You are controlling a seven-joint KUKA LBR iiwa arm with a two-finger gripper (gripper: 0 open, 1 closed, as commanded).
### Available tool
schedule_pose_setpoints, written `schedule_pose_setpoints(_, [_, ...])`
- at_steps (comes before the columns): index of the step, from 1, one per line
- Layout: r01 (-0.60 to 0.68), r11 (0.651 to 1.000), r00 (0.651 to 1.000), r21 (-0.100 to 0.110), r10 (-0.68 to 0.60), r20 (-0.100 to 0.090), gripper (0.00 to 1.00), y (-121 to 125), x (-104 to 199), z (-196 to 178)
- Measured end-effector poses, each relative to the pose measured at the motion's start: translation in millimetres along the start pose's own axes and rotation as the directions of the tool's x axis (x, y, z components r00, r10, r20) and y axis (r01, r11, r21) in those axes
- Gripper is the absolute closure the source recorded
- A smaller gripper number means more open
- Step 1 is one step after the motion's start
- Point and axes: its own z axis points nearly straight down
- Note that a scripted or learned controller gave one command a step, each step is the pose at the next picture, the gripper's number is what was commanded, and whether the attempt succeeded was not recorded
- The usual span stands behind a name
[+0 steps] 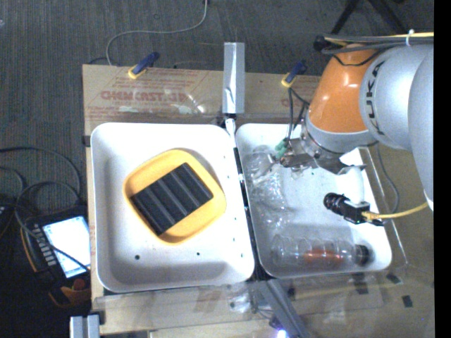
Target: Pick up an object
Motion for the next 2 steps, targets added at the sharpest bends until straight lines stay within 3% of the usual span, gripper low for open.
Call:
schedule_pose_setpoints(1, [-0.005,1.0,1.0,0.0,0.005,0.003,0.0,-39.0,-72.3,40.9])
schedule_pose_setpoints(2, [-0.05,0.999,0.999,-0.015,0.05,0.004,0.0,29.1,-88.7,89.8])
